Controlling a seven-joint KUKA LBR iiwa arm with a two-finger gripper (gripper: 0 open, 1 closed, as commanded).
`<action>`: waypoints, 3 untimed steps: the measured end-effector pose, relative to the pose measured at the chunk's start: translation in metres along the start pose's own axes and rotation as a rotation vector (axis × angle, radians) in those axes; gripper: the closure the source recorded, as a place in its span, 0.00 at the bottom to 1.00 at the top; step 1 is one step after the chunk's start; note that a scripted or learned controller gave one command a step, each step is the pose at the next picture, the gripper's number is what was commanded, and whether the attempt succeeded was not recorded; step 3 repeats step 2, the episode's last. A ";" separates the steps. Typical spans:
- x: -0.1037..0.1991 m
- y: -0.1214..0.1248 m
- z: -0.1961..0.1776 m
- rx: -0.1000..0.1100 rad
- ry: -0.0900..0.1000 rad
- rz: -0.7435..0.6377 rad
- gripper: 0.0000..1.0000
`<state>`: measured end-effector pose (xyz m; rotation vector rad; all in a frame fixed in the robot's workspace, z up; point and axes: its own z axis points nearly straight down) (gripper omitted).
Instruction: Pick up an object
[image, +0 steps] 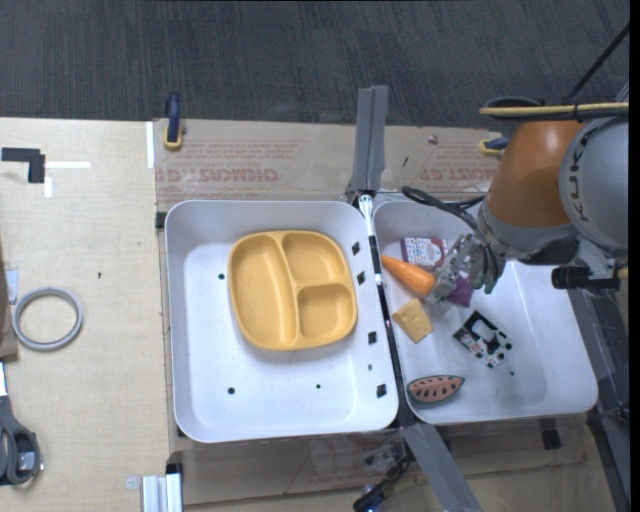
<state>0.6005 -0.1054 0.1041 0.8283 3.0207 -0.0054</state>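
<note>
1. I see the arm (545, 180) reaching in from the right, over the right bin (560, 385).
2. Gripper (462, 275) sits low in the right bin's upper left part, right by the carrot's thick end.
3. Claw state: I cannot tell, it's a blur of metal and cable from this angle.
4. Carrot (408, 274) lies tilted, tip toward the divider between the 2 bins; I can't tell if the gripper touches it.
5. Purple bit (458, 292) shows just under the gripper; can't make out what it is.
6. Purple-and-white pack (420, 249) just above the carrot.
7. Cheese wedge (412, 320) just below the carrot, apart from it.
8. Black-and-white piece (483, 338) mid-bin; melon slice (436, 388) near the front wall.
9. Left bin (200, 400) holds a yellow 3-part plate (292, 290), flat.
10. Tape roll (45, 318) on the bench, far left.
</note>
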 end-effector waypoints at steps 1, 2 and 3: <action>-0.017 0.018 0.013 0.006 0.015 0.252 1.00; -0.019 0.064 -0.084 0.021 0.023 0.648 1.00; -0.019 0.064 -0.084 0.021 0.023 0.648 1.00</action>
